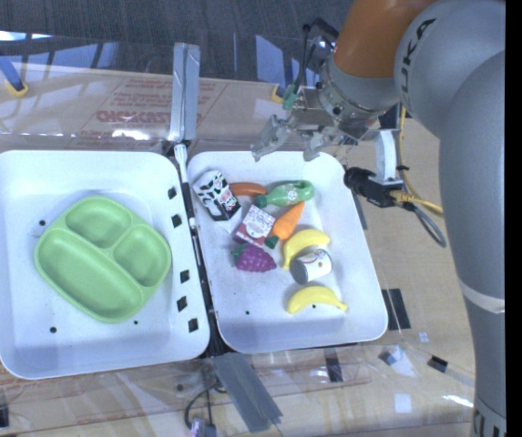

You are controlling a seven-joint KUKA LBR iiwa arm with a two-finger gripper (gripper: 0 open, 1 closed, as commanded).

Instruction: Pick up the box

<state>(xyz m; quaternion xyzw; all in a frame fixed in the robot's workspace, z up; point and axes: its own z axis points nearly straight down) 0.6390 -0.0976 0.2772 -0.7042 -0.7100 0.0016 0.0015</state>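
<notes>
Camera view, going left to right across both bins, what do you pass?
Green divided plate in the left bin → cow-print carton in the right bin → purple grapes → small box → carrot → can. The gripper hangs open over the right bin's far edge.

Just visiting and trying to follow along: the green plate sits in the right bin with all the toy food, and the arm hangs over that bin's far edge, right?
Not quite. The camera view shows the green plate alone in the left bin. The toy food lies in the right bin, and the end effector does hang over that bin's far edge.
</notes>
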